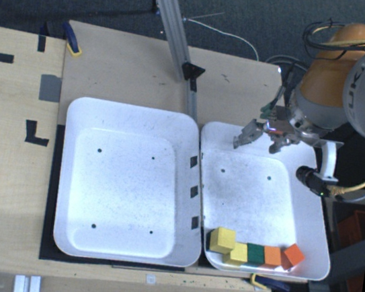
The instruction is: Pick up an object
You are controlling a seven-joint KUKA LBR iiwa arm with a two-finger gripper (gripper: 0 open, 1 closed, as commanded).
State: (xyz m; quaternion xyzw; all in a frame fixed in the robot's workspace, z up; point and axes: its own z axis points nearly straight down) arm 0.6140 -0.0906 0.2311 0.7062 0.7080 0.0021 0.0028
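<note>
Small coloured foam-like cubes (pixel 255 251) look light and rigid; grip opposite flat faces. Two-finger gripper (pixel 260 138) hangs spread, grasping nothing.

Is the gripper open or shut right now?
Open. The gripper hangs over the far edge of the right bin, fingers spread with nothing between them; the blocks lie at the near edge.

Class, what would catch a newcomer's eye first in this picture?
The row of coloured blocks, yellow, green and orange, packed along the near edge of the right bin. Next, the grey and orange arm, its gripper poised over that bin's far edge with its fingers spread.
</note>
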